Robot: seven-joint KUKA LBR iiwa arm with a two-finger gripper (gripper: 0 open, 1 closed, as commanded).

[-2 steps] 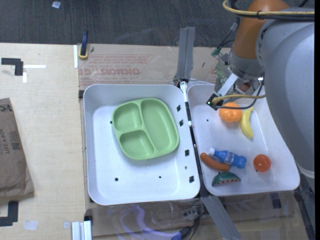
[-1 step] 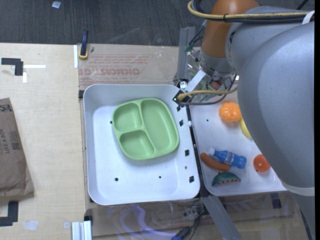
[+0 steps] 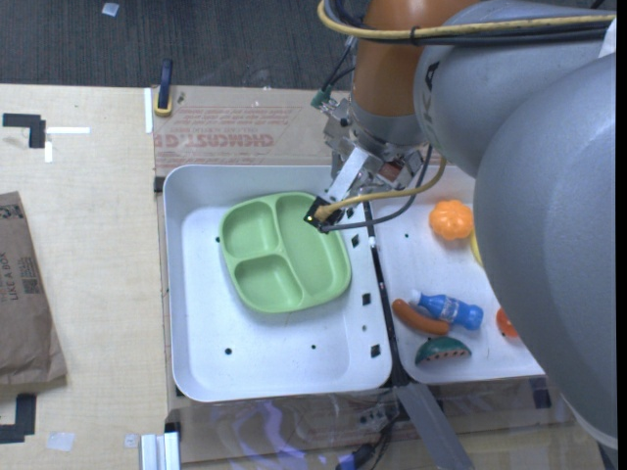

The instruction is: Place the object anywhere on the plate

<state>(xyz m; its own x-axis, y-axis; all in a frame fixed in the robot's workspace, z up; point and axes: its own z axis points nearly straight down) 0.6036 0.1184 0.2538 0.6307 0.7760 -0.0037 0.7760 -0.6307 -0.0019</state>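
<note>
On bench (image 3: 88, 164), bin (image 3: 201, 355) (holding plate (image 3: 284, 255)), dark floor (image 3: 225, 18)

Dark carpet floor (image 3: 216, 23); pale wooden bench (image 3: 93, 262); cardboard sheet (image 3: 245, 130); brown bag (image 3: 24, 292).

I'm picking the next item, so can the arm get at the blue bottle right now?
Probably yes: the blue bottle lies uncovered in the right bin, though the sausage against it may crowd the grasp.
</note>
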